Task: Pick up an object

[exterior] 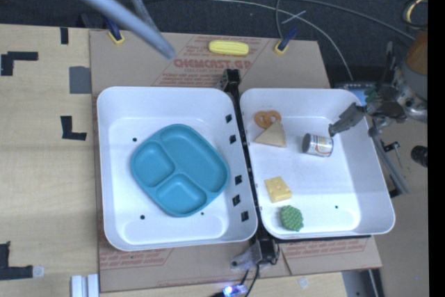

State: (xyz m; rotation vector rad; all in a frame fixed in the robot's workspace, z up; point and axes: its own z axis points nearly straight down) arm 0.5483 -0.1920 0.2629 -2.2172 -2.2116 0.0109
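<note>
Since the task just says "pick up an object", the closest candidate looks like the small can, lying on its side in the right bin, toward that bin's far right corner. It sits on the bin floor, so as far as I can judge nothing is lifted yet and the whole pick is left to do.

The gripper hangs just beside the can, up and to its right, near the bin's right wall. It's a dark, blurry shape from this angle, so I honestly can't tell how wide it's set, and I see nothing in it.

Other stuff in the same bin: a pretzel and a tan wedge touching it near the far left corner, a yellow cheese block by the left wall, and a green bumpy thing (broccoli maybe?) near the front edge.

The left bin holds a blue divided tray. A yellow banana-ish piece lies on the cardboard behind the bins.
</note>
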